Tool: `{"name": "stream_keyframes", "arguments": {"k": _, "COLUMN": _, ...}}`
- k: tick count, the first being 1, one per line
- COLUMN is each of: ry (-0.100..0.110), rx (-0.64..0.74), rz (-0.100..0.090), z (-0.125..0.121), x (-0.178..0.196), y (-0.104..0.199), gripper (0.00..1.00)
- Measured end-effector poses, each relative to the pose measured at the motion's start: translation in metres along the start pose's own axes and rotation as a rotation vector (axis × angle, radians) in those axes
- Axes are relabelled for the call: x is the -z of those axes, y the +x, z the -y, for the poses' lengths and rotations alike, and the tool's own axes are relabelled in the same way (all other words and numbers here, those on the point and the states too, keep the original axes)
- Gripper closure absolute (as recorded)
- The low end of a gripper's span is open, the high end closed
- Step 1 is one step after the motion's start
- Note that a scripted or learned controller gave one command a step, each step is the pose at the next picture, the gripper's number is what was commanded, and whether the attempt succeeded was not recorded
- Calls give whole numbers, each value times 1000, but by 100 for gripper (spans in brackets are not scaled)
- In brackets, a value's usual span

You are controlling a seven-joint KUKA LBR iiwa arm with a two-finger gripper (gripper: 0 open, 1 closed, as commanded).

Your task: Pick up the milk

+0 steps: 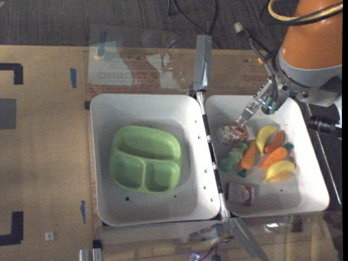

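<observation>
The arm reaches in over the right bin [315, 197] with its gripper [246, 116] poised just above the far-left part of that bin. The fingers point down and to the left; whether they are open or closed I cannot tell from this angle. Nothing is visibly held between them.

The milk [232, 134] appears to be the small carton lying on its side just below the fingertips, near the bin's left wall, white with a reddish printed panel. That reading is a judgement, since a second small carton [240, 193] with a red face lies near the front of the same bin, well apart from the gripper.

Beside the milk sit a green vegetable piece [232, 157], a carrot [248, 157], two more orange pieces [274, 148] and two bananas [265, 137]. The left bin [103, 118] holds a green divided plate [145, 159].

Step in hand, as judged: the approach, with the descent onto the milk not yet made. The next move calls for a short drop with the fingers spread wide enough to straddle the carton across its narrower sides, then a firm closing. The green piece touches or nearly touches the carton's lower edge, so the placement must stay toward the carton's upper half.
</observation>
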State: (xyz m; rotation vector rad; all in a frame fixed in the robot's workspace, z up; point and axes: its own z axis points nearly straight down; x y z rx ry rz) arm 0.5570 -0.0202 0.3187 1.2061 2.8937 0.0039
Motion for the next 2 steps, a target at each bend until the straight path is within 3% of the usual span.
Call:
{"name": "stream_keyframes", "arguments": {"k": 1, "ry": 4, "rx": -24, "rz": -5, "z": 49, "x": -2, "y": 60, "gripper": 100}}
{"name": "stream_keyframes", "arguments": {"k": 2, "ry": 2, "rx": -181, "rz": -2, "z": -15, "x": -28, "y": 38, "gripper": 100}}
